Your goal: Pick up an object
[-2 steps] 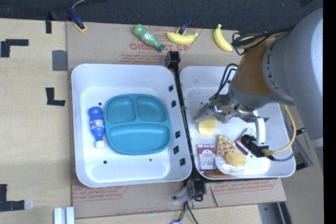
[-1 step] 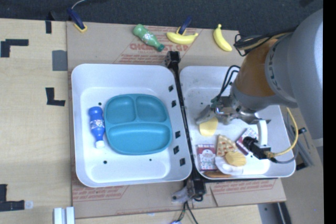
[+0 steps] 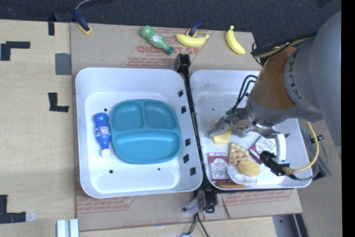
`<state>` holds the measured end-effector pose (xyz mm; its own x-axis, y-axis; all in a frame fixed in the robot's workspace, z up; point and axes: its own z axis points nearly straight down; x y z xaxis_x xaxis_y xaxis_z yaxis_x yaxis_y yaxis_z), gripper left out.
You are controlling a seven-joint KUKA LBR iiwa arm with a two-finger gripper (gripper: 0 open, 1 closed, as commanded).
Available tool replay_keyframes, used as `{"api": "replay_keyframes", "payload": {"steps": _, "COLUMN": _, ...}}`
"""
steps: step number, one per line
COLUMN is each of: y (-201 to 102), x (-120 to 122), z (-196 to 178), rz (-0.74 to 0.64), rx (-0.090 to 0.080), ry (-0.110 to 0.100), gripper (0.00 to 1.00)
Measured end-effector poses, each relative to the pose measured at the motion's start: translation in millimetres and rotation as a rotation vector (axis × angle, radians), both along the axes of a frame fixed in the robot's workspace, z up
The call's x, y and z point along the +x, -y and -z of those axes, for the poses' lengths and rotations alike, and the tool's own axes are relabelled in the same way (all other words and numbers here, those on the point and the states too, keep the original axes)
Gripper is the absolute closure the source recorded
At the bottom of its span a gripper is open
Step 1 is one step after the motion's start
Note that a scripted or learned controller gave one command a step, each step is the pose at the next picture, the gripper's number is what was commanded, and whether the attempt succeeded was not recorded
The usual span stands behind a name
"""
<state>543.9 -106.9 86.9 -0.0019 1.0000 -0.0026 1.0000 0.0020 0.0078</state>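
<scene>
- A cardboard-covered bench (image 3: 111, 44) under dark carpet bears two white bins; beyond them, at the top of the frame, lie a green bottle (image 3: 156, 39) and two bananas (image 3: 192, 39).
- The left bin (image 3: 89, 86) holds a teal divided plate (image 3: 146, 131) with a blue bottle (image 3: 101, 134) just beside its left edge.
- In the right bin (image 3: 213, 91), the gripper (image 3: 221, 125) hangs low at mid-frame right, fingers spread apart with nothing between them.
- A yellow wedge (image 3: 222, 138) lies just below the fingertips, nearly touching; a pizza slice (image 3: 238, 154) and a red carton (image 3: 218, 166) sit further towards the frame's bottom.
- The wedge is likely the target: a short drop, then closing.
</scene>
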Motion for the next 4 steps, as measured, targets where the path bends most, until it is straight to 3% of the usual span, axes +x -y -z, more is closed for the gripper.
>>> {"api": "replay_keyframes", "payload": {"steps": 1, "y": 9.7, "x": -18.1, "z": 0.1, "rz": 0.000, "rx": 0.000, "ry": 0.000, "gripper": 0.00}}
{"api": "replay_keyframes", "payload": {"steps": 2, "y": 18.7, "x": 83.1, "z": -47.7, "rz": 0.001, "rx": 0.001, "ry": -0.007, "gripper": 0.00}}
{"api": "replay_keyframes", "payload": {"steps": 3, "y": -7.1, "x": 36.6, "z": -0.8, "rz": 0.001, "rx": 0.003, "ry": -0.009, "gripper": 0.00}}
{"api": "replay_keyframes", "payload": {"steps": 4, "y": -2.1, "x": 27.0, "z": 0.1, "rz": 0.000, "rx": 0.001, "ry": -0.001, "gripper": 0.00}}
